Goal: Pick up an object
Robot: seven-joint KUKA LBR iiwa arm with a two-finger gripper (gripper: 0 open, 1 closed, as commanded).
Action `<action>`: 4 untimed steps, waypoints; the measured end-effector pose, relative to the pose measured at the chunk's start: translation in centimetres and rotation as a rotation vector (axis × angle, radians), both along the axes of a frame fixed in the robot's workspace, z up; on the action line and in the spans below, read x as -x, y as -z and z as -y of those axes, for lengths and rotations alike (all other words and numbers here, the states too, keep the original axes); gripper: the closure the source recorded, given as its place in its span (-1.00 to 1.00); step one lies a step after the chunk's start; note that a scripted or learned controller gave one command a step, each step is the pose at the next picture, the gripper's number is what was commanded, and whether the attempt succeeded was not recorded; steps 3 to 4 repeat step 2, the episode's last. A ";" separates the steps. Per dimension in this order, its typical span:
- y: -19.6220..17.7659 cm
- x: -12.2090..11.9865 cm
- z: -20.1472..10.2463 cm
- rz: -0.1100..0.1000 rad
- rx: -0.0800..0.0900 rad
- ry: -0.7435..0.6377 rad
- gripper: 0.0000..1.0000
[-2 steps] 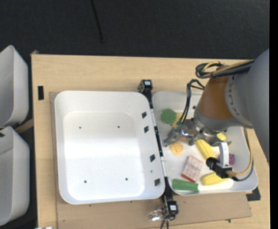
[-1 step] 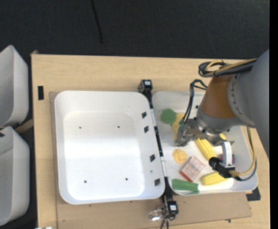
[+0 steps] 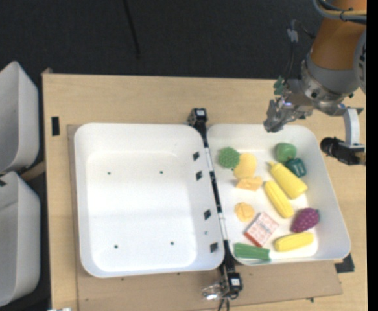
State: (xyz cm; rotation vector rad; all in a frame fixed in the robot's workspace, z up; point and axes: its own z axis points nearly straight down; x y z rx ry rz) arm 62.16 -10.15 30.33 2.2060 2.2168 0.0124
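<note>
My gripper (image 3: 276,122) hangs above the far edge of the right bin (image 3: 328,193), with no object seen between its fingers. Below it in that bin lie toy foods: a green broccoli (image 3: 227,157), a yellow lump (image 3: 245,165), a green pepper (image 3: 284,151), two corn cobs (image 3: 287,180) (image 3: 278,199), purple grapes (image 3: 305,219), a red and white box (image 3: 262,229), a yellow banana-like piece (image 3: 294,241), a green bean pod (image 3: 251,253) and small orange pieces (image 3: 244,210). The gripper stands up and left of the green pepper, apart from everything.
The left bin (image 3: 140,199) lies beside the right one, joined along a clipped middle seam (image 3: 209,186). The wooden bench (image 3: 143,96) runs round both bins. White shapes (image 3: 4,122) stand off the bench at the far left. A black fitting (image 3: 341,149) sits by the right bin's far right corner.
</note>
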 end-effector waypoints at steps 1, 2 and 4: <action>11.3 3.8 -5.7 -0.033 -0.007 0.000 1.00; 10.6 3.5 -5.4 -0.021 -0.004 0.002 -1.00; 10.6 3.5 -5.4 -0.021 -0.004 0.002 -1.00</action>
